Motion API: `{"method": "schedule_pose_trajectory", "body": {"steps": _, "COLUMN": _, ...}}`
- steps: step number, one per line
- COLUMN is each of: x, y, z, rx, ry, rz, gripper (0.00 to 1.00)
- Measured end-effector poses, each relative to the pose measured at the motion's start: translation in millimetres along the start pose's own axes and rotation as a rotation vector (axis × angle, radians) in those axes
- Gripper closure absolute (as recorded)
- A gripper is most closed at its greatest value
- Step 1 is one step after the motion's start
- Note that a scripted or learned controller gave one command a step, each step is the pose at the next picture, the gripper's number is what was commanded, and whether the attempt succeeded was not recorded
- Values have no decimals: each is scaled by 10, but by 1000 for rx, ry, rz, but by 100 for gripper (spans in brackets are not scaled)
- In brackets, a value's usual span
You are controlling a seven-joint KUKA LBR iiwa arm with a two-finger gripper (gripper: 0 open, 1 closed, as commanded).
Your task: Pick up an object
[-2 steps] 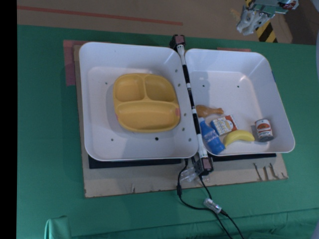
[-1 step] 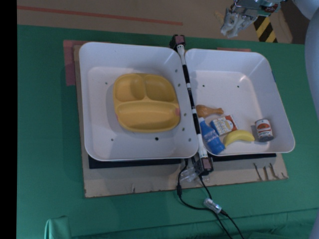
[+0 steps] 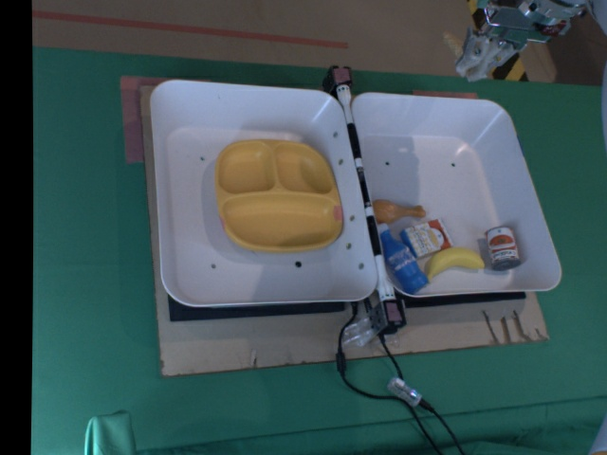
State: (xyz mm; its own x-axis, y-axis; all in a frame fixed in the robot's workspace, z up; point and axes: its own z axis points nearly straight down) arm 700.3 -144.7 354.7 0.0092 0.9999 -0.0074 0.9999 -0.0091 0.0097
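The gripper (image 3: pixel 479 57) hung high at the upper right of the camera view, above the far edge of the right bin (image 3: pixel 512 150) and just outside its rim. Nothing lay between its fingers, so no object was held; whether they stood wide or narrow could not be told at that angle.

All candidate objects sat in the near half of the right bin, well apart from the gripper:
- a chicken leg (image 3: pixel 396 210) beside the divider
- a small box (image 3: pixel 426 237) just below it
- a blue bottle (image 3: pixel 403 263) along the divider
- a banana (image 3: pixel 455 260) touching the box's lower corner
- a can (image 3: pixel 502 247) near the right wall, apart from the rest

A yellow tray (image 3: pixel 277 195) occupied the left bin (image 3: pixel 180 121).

Judged progress: none of the task was complete. Choice of target, approach, descent, closure and lift all remained. The can, standing alone, appeared the least obstructed pick
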Motion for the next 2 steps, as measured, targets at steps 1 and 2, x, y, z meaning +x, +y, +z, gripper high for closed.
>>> {"method": "schedule_pose_trajectory", "body": {"steps": 1, "x": -456, "y": 5, "z": -217, "rx": -5, "ry": -2, "rz": 0, "gripper": 100}}
{"method": "schedule_pose_trajectory", "body": {"steps": 2, "x": 451, "y": -134, "z": -298, "rx": -1, "ry": 5, "rz": -5, "gripper": 100}}
